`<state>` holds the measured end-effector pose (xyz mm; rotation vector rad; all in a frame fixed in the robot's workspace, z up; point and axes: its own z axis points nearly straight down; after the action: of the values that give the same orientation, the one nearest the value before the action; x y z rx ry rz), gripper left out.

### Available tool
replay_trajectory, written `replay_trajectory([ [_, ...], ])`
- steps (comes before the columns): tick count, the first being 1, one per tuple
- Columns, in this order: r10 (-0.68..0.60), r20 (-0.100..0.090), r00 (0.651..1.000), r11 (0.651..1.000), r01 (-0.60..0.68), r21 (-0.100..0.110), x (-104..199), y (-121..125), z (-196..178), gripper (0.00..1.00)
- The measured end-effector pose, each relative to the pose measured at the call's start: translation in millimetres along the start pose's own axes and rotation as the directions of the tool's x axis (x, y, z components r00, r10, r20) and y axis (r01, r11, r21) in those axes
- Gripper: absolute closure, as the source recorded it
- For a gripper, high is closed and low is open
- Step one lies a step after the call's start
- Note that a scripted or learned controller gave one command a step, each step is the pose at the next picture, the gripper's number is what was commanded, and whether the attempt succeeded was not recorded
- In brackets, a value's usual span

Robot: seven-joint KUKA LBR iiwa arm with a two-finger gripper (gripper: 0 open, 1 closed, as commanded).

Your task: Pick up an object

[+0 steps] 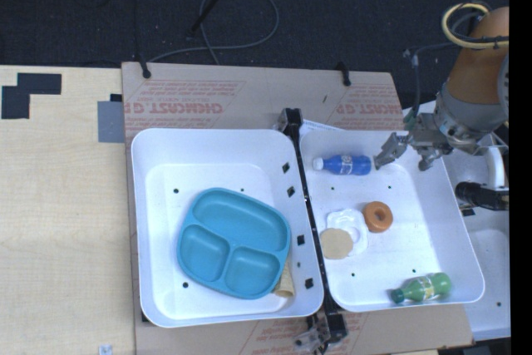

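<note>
Two bins on the counter, claw (409,150) over the right bin's far edge.

The left bin (158,179) holds a blue tray (233,242) with a tan thing peeking from under its near right corner. In the right bin (432,204), a blue bottle (344,165) lies near the far left corner; a white lid (349,225) touches a tan disc (337,244) mid-bin, a donut (378,217) just beside them; a green bottle (424,288) lies by the near right corner. The claw hangs spread and released, grasping nothing, just right of the blue bottle.
</note>
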<state>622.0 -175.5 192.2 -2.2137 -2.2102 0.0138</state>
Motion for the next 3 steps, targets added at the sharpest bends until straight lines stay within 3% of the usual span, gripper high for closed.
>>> replay_trajectory([
  [1, -0.002, 0.002, 1.000, 1.000, 0.002, -0.013, -0.2, 2.9, -8.3, 0.00],
  [3, -0.007, 0.002, 1.000, 1.000, 0.007, -0.010, 2.1, 15.0, 81.3, 0.00],
])
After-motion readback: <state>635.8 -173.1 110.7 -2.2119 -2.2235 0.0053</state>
